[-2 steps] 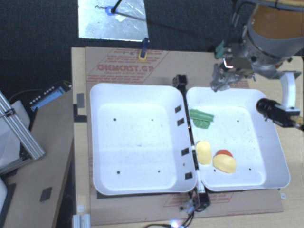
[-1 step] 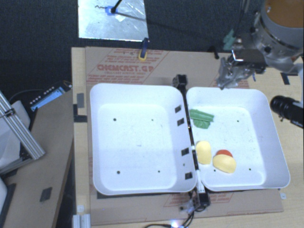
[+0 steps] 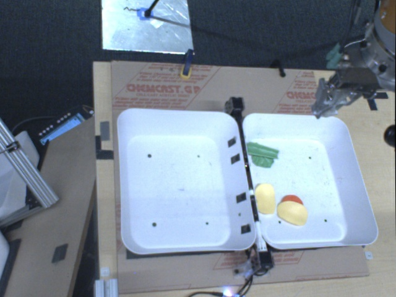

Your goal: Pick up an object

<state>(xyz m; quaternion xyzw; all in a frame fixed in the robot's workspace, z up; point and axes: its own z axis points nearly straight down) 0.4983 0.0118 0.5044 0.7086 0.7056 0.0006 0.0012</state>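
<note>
Three objects lie in the right bin [image 3: 346, 166]. A flat green piece [image 3: 263, 153] rests near the bin's left wall. In front of it is a pale yellow oblong item [image 3: 265, 198], and just to its right a yellow rounded object [image 3: 292, 213] lies against a small red one [image 3: 291, 199]. My gripper [image 3: 328, 104] hangs above the right bin's far right corner, well away from all of them. Its fingers look open and hold nothing.
The left bin [image 3: 179, 178] adjoins the right bin along a black hinged divider [image 3: 244, 178]. A shiny metal plate [image 3: 145, 17] lies at the back. A yellow clip [image 3: 185, 72] sits on the cardboard behind the bins.
</note>
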